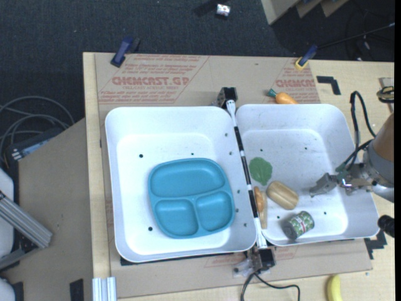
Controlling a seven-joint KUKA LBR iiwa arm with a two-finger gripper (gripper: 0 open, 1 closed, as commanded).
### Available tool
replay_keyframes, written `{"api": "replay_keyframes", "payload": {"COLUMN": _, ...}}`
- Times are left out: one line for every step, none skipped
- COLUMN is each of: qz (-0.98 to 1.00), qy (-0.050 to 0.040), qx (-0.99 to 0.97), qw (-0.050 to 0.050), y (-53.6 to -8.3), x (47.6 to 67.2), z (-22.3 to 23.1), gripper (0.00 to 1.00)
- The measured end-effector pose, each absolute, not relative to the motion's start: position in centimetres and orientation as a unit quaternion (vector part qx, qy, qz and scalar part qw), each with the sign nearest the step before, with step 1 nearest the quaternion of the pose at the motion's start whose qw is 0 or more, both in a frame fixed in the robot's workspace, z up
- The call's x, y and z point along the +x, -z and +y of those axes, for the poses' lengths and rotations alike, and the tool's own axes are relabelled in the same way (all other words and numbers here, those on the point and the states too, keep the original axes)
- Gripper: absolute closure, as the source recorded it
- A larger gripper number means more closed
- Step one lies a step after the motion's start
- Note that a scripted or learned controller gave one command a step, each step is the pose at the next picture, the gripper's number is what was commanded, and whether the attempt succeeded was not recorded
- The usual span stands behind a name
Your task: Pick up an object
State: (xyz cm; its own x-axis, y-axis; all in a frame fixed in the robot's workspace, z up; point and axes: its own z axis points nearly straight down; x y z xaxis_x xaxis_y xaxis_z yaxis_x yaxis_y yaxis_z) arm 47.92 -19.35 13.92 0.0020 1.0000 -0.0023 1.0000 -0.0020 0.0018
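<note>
**Gripper over right bin, no object held**

Camera view: The gripper [326,184] sits low in the right bin [313,121], fingers spread, nothing between them. A bread roll [282,195] lies just to its left, beside a green leaf [260,169]. A can [298,224] rests near the front wall. The left bin [125,168] holds a blue divided tray [190,196].

Two white bins on the counter

Left bin [125,168] holds a blue divided tray [190,196]; right bin [326,121] holds a green leaf [260,170], bread roll [282,195], can [298,224], with gripper [326,184] near the roll
</note>
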Motion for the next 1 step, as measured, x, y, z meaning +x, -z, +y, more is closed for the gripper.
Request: {"api": "replay_keyframes", "payload": {"qz": 0.707, "qy": 0.0001, "qx": 0.707, "qw": -0.001, "y": -15.62, "x": 47.91, "z": -12.3, "gripper": 0.0}}
